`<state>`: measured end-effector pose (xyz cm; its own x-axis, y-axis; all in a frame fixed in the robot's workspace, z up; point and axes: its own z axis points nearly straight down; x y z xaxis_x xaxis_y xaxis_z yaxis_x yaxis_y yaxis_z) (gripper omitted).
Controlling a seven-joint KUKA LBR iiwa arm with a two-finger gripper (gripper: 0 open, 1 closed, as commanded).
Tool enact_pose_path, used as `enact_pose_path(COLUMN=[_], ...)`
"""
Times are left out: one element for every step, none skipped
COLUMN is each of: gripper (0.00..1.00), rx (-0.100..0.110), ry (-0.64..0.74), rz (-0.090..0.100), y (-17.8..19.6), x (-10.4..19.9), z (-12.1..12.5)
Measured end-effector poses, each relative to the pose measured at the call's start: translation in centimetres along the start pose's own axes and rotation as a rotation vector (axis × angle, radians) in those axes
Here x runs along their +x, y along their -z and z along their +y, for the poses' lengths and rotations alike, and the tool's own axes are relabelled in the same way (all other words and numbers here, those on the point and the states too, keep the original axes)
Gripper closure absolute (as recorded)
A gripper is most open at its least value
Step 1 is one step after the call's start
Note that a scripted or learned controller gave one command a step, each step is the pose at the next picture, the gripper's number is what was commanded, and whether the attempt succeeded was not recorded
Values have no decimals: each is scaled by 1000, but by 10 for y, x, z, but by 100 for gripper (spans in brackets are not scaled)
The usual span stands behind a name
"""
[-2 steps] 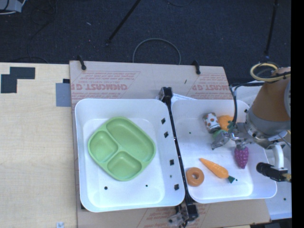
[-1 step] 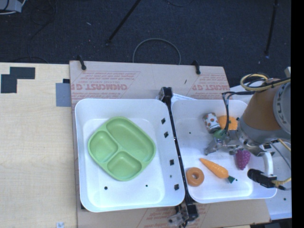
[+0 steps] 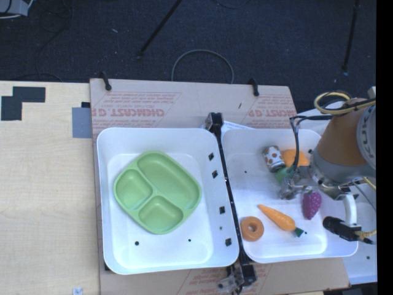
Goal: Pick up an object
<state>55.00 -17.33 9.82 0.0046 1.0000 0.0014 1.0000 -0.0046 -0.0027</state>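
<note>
My gripper (image 3: 290, 189) is low in the right bin (image 3: 245, 165), reaching in from the right under the arm's orange band (image 3: 341, 143). It hangs just below a small green item (image 3: 282, 176) and left of a purple bunch of grapes (image 3: 311, 204). An orange carrot with a green tip (image 3: 278, 217) lies in front of it, apart from it. A ring-shaped orange doughnut (image 3: 252, 228) lies near the bin's front left. A small red-and-white can (image 3: 273, 157) and an orange item (image 3: 296, 158) sit behind the gripper. I see nothing held in the gripper.
The left bin (image 3: 116, 238) holds a light green divided plate (image 3: 157, 191). A black divider (image 3: 222, 189) runs between the two bins. Cardboard (image 3: 184, 106) lies under the bins, and a pale wooden bench top (image 3: 43, 195) is to the left.
</note>
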Motion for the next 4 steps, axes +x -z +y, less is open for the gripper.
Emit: enact_pose_path(gripper=[100, 100, 100, 100], rx=[-5, -5, -6, 0], ry=[6, 6, 7, 8], rz=[-1, -2, -2, 0], y=[55, 119, 171, 172], x=[8, 7, 7, 51], z=[7, 8, 8, 13])
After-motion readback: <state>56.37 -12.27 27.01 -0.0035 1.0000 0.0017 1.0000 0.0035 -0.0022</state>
